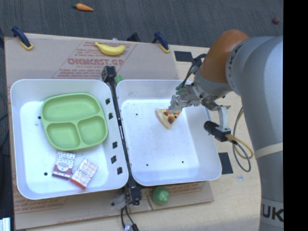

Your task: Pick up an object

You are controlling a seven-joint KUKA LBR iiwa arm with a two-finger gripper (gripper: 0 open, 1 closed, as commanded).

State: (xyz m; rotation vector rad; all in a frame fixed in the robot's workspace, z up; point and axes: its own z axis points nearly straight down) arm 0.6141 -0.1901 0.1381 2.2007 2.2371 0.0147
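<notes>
Grey arm with its orange band reaches in from the right, hand (176,105) low over the upper part of the right white plastic bin (207,162). The toy pizza slice (167,117), a tan wedge with red and dark toppings, lies on that bin's floor, just below the hand and apparently touching it; whether it is actually pinched, I cannot tell, since the hand's tip is hidden behind its own body and the slant of the view. The slice is the only loose thing in that bin, so it is the likely target. Left white plastic bin (19,177) carries a pale green three-compartment plastic tray (72,119), and below it two small red-and-white packets (74,168) lying side by side. On the cardboard sheet covering the counter (144,57), a yellow toy banana (110,47) sits above the bins and a green ball (160,195) below them, both outside the bins. A small orange toy carrot (84,6) lies on the grey floor, well apart. Judgement: the grasp is being attempted; lifting remains.
</notes>
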